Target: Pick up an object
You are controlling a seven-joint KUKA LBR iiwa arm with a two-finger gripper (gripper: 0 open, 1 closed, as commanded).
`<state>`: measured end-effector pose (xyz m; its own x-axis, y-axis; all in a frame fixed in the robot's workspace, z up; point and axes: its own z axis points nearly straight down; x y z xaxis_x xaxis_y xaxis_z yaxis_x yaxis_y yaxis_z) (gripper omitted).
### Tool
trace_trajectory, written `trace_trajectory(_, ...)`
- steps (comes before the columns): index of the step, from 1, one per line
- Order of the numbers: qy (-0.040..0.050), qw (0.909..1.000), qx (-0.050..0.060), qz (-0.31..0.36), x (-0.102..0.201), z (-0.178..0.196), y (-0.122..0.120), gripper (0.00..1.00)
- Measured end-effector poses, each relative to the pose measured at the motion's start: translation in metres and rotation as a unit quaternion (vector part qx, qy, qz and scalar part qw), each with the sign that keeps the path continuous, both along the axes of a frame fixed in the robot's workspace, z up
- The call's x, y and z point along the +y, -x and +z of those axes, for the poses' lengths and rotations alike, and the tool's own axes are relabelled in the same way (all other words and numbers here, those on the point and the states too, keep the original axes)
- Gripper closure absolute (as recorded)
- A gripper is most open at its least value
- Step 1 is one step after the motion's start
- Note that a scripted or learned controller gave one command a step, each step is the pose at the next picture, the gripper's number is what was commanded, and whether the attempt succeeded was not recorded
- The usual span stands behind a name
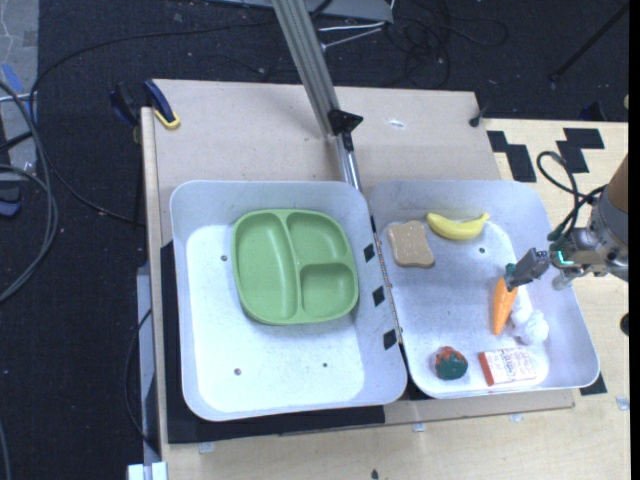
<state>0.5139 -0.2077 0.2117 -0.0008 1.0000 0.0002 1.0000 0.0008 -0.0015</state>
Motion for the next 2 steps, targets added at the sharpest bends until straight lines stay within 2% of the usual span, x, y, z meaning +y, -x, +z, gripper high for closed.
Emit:
trace_trajectory(1,0.0002,1.0,-0.001,0.0,0.0,0.001,0.0,0.0)
trace_trajectory(2,-0.0007,1.0,0.001,0.0,0.009,-0.059,-0.004,0.0)
